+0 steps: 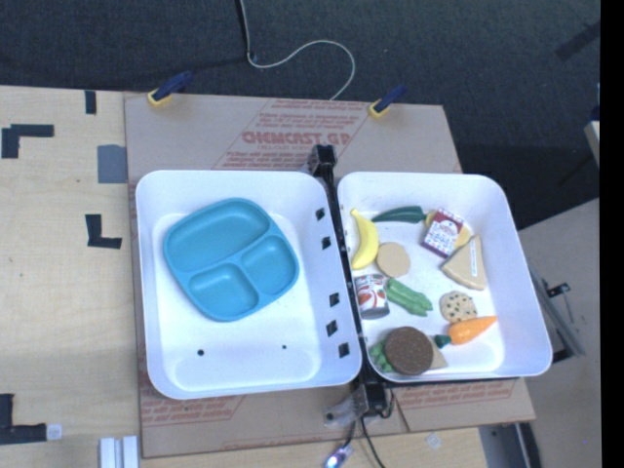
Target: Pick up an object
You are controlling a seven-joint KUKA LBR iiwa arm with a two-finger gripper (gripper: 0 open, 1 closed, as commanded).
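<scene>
The right bin (pixel 507 213) holds several toy foods. A yellow banana (pixel 365 239) lies at its left side beside a tan round cracker (pixel 393 259). A green pepper (pixel 398 214) lies at the back. A red and white box (pixel 443 231) sits next to a sandwich wedge (pixel 467 263). A small can (pixel 371 295) lies near a green pea pod (pixel 409 297). A cookie (pixel 456 306), an orange carrot (pixel 470 330) and a dark brown round patty (pixel 408 350) sit toward the front.
The left bin (pixel 156 339) holds a blue divided plate (pixel 230 258). Black clips (pixel 335 300) run along the seam between the bins. A cardboard sheet (pixel 292 135) lies under both bins, with clamps at its back corners and a cable (pixel 292 57) behind.
</scene>
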